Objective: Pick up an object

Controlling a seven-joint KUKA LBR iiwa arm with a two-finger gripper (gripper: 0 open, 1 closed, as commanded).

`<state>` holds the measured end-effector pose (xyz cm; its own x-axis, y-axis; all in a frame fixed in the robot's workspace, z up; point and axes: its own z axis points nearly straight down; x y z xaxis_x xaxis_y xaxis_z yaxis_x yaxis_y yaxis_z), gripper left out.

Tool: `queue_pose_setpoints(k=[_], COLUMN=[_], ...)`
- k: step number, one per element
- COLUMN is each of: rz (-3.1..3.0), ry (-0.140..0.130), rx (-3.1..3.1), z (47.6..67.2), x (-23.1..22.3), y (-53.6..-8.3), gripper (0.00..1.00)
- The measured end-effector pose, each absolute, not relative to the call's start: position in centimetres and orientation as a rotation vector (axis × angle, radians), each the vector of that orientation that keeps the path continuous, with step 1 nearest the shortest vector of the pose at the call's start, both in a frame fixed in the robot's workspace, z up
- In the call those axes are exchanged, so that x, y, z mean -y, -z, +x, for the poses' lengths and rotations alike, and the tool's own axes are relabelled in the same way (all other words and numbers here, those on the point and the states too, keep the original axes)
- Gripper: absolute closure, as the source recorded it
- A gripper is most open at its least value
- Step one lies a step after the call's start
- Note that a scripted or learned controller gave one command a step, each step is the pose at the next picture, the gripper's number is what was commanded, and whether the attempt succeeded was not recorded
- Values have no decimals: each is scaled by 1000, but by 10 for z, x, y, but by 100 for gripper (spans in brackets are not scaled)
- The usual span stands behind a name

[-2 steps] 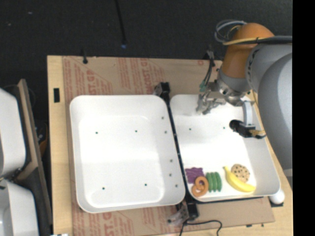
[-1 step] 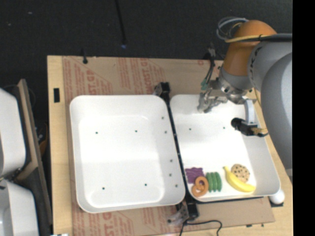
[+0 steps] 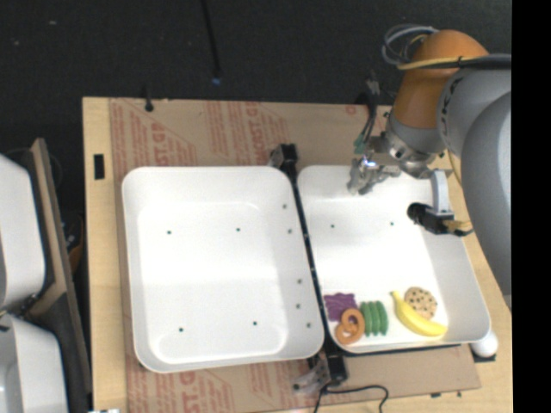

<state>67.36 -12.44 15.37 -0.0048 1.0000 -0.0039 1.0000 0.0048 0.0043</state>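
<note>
Red print on cardboard (image 3: pixel 215 136), prob. illegible

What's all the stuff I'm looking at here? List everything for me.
Bins: two, white, side by side on the bench.
Bench: one, brown board with red print, under the bins.
Banana: one, yellow, near edge of right bin.
Cookie: one, tan and speckled, against the banana.
Green item: one, ribbed, left of the banana.
Ring: one, orange, beside the green item.
Purple item: one, behind the ring.
Arm: one, grey and orange, from the right.
Gripper: one, above right bin's far edge.
</note>
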Motion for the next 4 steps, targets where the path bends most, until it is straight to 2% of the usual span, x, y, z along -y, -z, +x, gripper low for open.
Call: queue_pose_setpoints(k=[3,4], rz=[2205,2202], ry=[0,8], rx=[-2225,-2249], z=[674,615], x=[125,175], y=[-185,-97], gripper=[100,100])
